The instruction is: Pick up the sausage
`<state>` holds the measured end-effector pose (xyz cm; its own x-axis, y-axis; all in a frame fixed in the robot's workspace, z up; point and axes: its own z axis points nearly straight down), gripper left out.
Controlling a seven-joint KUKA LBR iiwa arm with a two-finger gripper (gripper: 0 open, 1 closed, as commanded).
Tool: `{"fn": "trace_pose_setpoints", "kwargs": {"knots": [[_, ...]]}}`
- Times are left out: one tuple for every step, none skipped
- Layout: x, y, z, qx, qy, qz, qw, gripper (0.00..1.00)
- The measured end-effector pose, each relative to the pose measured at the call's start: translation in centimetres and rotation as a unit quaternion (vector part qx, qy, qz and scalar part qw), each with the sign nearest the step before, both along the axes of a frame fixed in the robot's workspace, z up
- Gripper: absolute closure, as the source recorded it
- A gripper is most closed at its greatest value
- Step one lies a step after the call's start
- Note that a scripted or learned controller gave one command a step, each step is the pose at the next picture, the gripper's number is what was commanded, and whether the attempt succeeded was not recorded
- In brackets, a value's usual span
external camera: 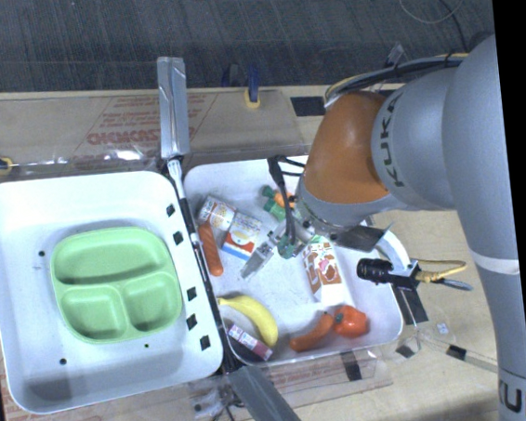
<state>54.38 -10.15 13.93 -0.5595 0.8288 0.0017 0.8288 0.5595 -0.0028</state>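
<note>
— Lying along the left wall of the right bin (385, 309): sausage (211, 249), reddish, lengthwise beside the divider, almost touching the rim.

— Room around it?

— Tight on the left, against the wall. Open white floor to its right, down toward the banana (253, 316). Crowded at its upper end by a small printed packet (217, 211) and a red-and-white carton (240, 242).

— And the gripper?

— Hanging over the middle of the same bin, gripper (260, 257) slanting down-left from the orange wrist, tip near the sausage but apart from it. Fingers close together, looks narrow; nothing seen between them.

— Elsewhere in that bin?

— Tall carton (323, 269) under the wrist, upright in the picture. Along the lower edge: banana, a dark packet (247, 340) beneath it, an orange carrot-like piece (312, 335), a red tomato-like piece (351, 320) touching it. Green bit (270, 196) near the upper rim.

— Left bin?

— Left bin (18, 277) holding a green divided tray (116, 283), centred, bare white margin on all sides.
</note>
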Motion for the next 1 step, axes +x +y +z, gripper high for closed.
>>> {"fn": "trace_pose_setpoints", "kwargs": {"knots": [[-4.17,0.14,-4.53,0.0006,-0.001,0.016,0.9999,0.0]]}}
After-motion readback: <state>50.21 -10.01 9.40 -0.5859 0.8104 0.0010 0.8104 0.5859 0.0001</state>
